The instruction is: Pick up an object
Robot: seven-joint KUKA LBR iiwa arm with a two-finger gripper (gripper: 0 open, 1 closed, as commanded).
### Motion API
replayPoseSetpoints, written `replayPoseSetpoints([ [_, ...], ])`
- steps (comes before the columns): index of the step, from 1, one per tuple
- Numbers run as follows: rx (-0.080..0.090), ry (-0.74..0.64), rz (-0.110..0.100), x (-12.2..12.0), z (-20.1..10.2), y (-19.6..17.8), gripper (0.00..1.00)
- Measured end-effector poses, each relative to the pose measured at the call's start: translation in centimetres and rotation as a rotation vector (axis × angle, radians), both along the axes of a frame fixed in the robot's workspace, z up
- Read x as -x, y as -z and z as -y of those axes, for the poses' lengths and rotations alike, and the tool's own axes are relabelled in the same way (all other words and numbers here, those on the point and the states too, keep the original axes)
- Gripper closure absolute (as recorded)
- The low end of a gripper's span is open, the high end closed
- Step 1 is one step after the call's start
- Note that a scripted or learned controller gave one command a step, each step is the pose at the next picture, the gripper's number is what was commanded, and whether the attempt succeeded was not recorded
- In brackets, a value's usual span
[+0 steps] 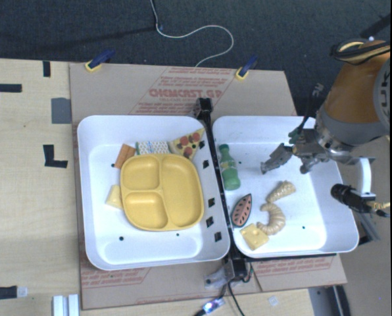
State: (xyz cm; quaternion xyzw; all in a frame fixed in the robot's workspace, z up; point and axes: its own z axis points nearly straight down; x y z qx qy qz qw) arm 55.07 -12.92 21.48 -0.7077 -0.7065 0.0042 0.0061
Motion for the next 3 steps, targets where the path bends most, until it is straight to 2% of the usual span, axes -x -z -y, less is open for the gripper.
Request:
replayPoseSetpoints([
  [1, 0.002, -0.003, 0.012, -0.3, 0.0, -0.7, 0.0],
  [3, 0.003, -0.003, 0.008, -1.2, -0.8, 9.7, 0.0],
])
